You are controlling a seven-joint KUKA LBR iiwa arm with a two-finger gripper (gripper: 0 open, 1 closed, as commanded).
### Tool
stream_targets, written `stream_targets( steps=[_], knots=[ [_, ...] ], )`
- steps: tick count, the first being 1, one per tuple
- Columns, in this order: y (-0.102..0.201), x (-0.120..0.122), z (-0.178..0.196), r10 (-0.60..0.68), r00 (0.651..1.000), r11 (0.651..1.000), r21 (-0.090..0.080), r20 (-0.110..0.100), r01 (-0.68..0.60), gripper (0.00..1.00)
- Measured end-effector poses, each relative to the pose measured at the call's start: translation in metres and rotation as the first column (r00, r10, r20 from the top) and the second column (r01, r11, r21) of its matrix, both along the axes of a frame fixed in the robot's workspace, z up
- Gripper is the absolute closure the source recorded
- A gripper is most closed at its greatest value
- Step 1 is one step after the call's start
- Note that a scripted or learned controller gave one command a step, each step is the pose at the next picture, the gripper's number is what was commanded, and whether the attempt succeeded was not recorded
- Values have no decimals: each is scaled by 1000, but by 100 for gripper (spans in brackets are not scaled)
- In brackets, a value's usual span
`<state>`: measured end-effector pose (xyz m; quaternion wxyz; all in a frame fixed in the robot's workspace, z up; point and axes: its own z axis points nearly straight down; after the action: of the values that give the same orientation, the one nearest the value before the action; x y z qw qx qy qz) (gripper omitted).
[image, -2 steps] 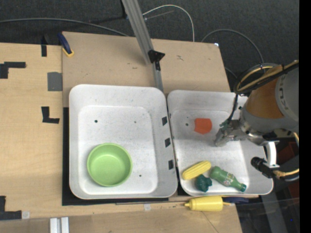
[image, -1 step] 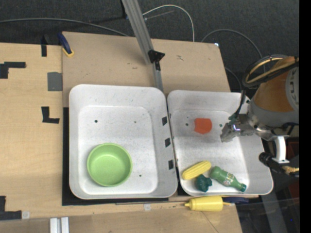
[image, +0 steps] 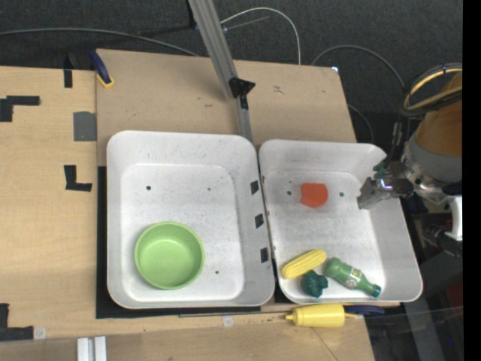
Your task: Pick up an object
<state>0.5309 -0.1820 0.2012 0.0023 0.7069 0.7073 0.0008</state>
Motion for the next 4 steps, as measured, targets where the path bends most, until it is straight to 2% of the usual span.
stream_targets(
  steps=[1, 2, 3, 4],
  knots=[
    [1, -7, 46, 1, 1000, 1000, 1, -1, -1, 100],
    [49, 2, 49, 6, 1000, 1000, 3, -4, -6, 100],
    [106, 9, 37, 6, 1000, 1000, 4, -6, -6, 100],
    [150, 11, 35, 5, 1000, 1000, 3, -7, -5, 100]
  ],
)
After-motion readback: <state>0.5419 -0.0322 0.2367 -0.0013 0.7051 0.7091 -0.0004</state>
